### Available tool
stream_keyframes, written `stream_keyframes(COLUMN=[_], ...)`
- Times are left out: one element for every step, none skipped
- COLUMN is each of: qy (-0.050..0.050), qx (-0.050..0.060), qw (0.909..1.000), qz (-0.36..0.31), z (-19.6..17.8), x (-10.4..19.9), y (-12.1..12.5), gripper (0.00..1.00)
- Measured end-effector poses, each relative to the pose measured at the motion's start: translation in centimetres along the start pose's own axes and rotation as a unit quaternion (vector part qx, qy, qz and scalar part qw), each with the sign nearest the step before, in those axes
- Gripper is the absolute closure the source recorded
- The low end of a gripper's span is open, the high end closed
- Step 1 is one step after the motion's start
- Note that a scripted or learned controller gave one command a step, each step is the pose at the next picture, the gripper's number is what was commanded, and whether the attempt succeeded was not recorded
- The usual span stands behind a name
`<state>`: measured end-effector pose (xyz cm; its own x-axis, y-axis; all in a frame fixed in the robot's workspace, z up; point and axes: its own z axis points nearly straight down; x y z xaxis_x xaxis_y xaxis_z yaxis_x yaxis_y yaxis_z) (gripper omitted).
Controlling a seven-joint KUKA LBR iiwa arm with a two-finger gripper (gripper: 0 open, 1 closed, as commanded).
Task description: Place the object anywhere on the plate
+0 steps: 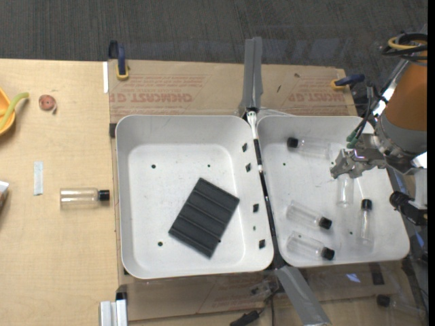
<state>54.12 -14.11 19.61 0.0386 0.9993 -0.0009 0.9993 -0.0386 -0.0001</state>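
Nearest to us, 2 clear vials with black caps lie at the near edge of the right bin [401, 250]: one vial [309, 245] closest to the rim and a second vial [307, 216] just beyond it. A third vial [366, 221] lies near the bin's right side, and a loose black cap [293, 142] sits at the far left corner of that bin.

We see the gripper [348, 170] hanging over the middle of the right bin, with a fourth vial [344, 191] directly beneath its tip. Whether its fingers are released or clenched we cannot tell, and nothing shows plainly as held.

In the left bin [129, 202] lies the dark ribbed plate [204, 217], tilted, with its top bare. On the bench to the left, well apart from both bins, rests a spare bottle [83, 195].

We judge the task to be at its start: no vial is on the plate, so 1 must be picked from the right bin, carried across the divider and set down on the plate.
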Motion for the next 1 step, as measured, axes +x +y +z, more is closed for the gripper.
stream_keyframes(qy=[0.0], qx=[0.001], qw=[0.9918], qz=[-0.128], z=[0.6], x=[11.81], y=[8.65], gripper=[1.0])
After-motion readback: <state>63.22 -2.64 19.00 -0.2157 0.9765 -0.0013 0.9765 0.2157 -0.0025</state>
